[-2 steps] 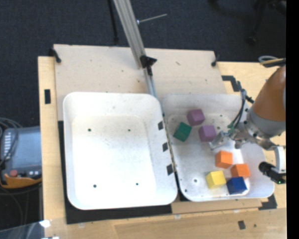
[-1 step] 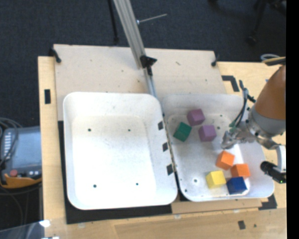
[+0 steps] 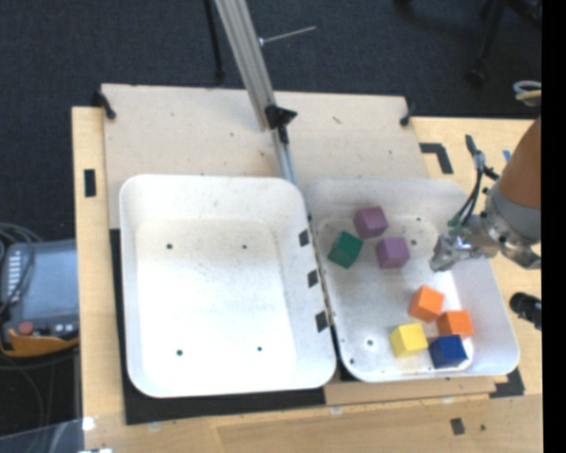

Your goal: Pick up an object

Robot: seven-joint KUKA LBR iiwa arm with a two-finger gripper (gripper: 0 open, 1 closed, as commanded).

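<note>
Gripper (image 3: 445, 255) over right bin (image 3: 495, 295), finger state unclear. Nearest: purple cube (image 3: 392, 251), standing apart. Centre above it, descend straight, avoid green cube (image 3: 345, 249).

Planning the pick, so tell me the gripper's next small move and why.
Probably ease the gripper down and slightly left in view toward the nearer purple cube. It hangs at the right bin's far right side with nothing visibly between its fingers, and that cube lies closest, apart from the green cube.
</note>
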